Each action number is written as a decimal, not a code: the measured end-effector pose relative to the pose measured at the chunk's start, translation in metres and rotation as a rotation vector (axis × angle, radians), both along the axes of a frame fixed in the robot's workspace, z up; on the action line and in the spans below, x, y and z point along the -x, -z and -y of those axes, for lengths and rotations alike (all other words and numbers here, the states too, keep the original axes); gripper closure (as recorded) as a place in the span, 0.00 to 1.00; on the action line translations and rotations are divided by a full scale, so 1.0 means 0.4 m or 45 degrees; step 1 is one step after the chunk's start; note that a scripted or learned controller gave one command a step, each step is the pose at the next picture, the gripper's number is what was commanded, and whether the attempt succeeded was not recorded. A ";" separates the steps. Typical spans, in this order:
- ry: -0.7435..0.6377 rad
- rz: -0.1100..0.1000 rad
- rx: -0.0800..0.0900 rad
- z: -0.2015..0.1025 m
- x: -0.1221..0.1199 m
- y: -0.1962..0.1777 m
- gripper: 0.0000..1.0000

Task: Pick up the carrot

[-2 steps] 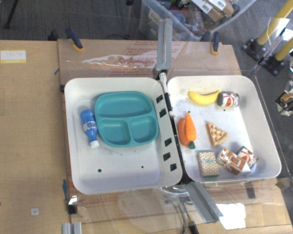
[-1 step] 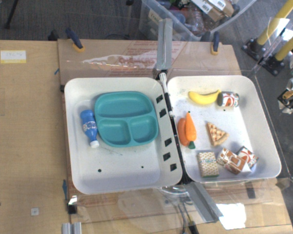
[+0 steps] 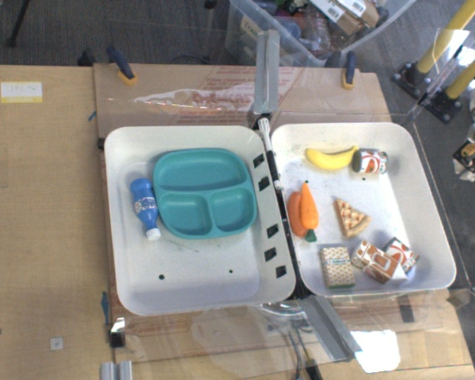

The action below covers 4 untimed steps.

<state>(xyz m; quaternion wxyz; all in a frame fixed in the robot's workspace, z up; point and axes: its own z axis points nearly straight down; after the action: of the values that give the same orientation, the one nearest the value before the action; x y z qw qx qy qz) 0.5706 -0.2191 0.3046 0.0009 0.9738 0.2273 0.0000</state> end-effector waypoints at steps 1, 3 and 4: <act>-0.004 0.001 0.001 -0.003 -0.002 -0.027 1.00; -0.009 0.004 0.004 -0.004 -0.005 -0.081 1.00; -0.011 0.006 0.005 -0.004 -0.006 -0.108 1.00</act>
<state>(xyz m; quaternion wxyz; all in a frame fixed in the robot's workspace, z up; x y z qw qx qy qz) 0.5732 -0.2174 0.3477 0.0036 0.9728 0.2315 0.0019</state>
